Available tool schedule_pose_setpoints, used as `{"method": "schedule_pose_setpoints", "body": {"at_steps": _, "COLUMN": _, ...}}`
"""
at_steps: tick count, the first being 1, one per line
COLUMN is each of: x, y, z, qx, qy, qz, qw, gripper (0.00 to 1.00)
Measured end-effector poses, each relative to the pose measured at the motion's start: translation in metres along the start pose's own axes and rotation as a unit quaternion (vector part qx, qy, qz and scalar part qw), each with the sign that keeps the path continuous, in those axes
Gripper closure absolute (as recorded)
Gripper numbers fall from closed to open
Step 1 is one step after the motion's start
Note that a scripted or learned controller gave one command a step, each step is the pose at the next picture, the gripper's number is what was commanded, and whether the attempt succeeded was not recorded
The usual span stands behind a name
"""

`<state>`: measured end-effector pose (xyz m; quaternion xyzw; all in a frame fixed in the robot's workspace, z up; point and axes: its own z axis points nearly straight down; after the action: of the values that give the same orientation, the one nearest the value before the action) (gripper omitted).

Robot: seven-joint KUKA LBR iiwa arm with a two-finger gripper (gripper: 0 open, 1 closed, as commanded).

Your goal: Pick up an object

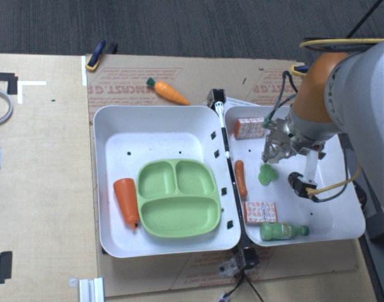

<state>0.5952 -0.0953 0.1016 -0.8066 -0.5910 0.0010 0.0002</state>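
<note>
My gripper (272,156) hangs over the middle of the right bin (342,222), at the end of the grey arm with its orange band. Just below and touching its tip in this view lies a small green broccoli-like piece (267,175). The piece looks to rest on the bin floor. Around it in the same bin are a red-and-white box (248,128) at the back, a brown sausage (241,178) along the left wall, a second red-and-white box (261,212) and a green bottle (283,231) lying at the front.
The left bin (110,131) holds a green divided plate (179,197) and an orange carrot-shaped piece (126,201) beside it. A toy carrot (168,91) lies on the cardboard behind the bins. A black cable fitting (298,183) hangs by the gripper.
</note>
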Motion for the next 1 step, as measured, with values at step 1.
{"method": "schedule_pose_setpoints", "body": {"at_steps": 1, "x": 0.0, "y": 0.0, "z": 0.0, "qx": 0.0, "qy": 0.0, "qz": 0.0, "qw": 1.0, "gripper": 0.0}}
